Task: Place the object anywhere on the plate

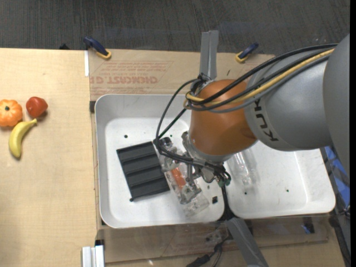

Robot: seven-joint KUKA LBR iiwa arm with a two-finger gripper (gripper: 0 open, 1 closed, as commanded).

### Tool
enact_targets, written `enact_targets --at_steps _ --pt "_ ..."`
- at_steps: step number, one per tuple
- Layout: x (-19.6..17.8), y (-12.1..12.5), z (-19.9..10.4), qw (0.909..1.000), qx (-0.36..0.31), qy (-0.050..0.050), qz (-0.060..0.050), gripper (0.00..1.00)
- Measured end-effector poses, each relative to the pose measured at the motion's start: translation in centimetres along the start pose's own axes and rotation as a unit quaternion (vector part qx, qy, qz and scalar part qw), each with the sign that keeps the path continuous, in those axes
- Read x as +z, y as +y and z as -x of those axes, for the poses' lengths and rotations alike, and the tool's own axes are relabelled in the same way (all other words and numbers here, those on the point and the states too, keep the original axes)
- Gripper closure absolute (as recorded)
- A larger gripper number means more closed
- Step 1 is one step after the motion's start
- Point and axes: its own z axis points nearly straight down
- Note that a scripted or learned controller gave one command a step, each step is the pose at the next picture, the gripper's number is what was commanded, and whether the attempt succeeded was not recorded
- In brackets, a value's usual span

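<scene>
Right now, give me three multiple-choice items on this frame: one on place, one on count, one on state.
1. Where does the black ribbed rectangular plate lie?
A. in the left white bin
B. in the right white bin
C. on the wooden bench

2. How many toy fruits lie on the wooden bench top at far left?
A. one
B. three
C. five

3. How does the black plate sit in its bin?
A. flat, turned at a slant to the bin walls
B. propped upright against a wall
C. hanging over the rim

Key: 1 A, it rests on the left white bin floor beside the gripper. 2 B, orange, red and yellow banana. 3 A, its edges run skew to the walls.
</scene>
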Motion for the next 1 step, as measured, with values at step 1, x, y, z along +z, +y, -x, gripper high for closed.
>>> enact_targets --at_steps 1 --pt "-0.90 -0.05 0.11 1.0000 0.001 -0.001 0.000 1.00"
